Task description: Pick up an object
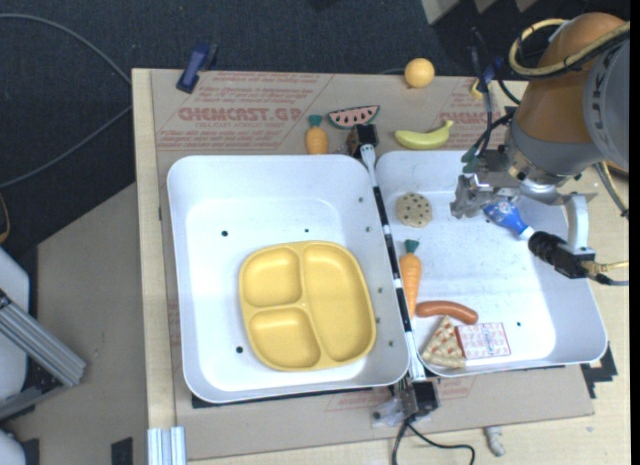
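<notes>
My gripper (pixel 472 196) hangs over the upper part of the right bin (pixel 560 303), below the grey arm with its orange band. A small blue object (pixel 506 219) lies just right of it, partly under the wrist. A round cookie (pixel 412 209) rests on the bin floor to the gripper's left, apart from it. Lower down along the bin's left wall lies a toy carrot (pixel 410 271). A sausage (pixel 446 309), a pizza slice (pixel 444 345) and a red-and-white packet (pixel 488 340) lie near the front edge.
The left bin (pixel 200 213) holds a yellow divided plate (pixel 305 305). Behind the bins on the board lie a banana (pixel 422 136), a watermelon slice (pixel 354 115), a small orange toy (pixel 316 137) and an orange ball (pixel 419 73). A blue clip (pixel 195 68) sits at the board's back left.
</notes>
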You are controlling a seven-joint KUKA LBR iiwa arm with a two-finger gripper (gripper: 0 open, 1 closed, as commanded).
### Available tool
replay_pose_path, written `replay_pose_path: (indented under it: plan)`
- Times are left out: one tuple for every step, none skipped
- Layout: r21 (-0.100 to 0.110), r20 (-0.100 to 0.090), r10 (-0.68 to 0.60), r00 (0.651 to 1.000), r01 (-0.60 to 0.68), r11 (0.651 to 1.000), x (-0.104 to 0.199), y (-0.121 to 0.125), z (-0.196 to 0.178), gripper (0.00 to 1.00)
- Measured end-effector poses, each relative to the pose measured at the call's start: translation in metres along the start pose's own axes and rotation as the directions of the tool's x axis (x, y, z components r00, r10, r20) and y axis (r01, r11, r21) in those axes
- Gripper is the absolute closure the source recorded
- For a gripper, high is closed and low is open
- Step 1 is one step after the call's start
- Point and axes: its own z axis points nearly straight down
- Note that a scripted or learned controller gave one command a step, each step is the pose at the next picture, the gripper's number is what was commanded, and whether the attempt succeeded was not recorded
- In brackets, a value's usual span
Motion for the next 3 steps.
replay_pose_path:
  plan:
    - [-0.001, 0.002, 0.003, 1.0, -0.003, 1.0, -0.078, -0.015, -0.029, 0.0]
    - [-0.008, -0.002, -0.002, 1.0, 0.002, 1.0, -0.112, 0.031, 0.081, 0.0]
    - [-0.001, -0.001, 0.0, 1.0, 0.0, 1.0, -0.081, 0.023, 0.097, 0.0]
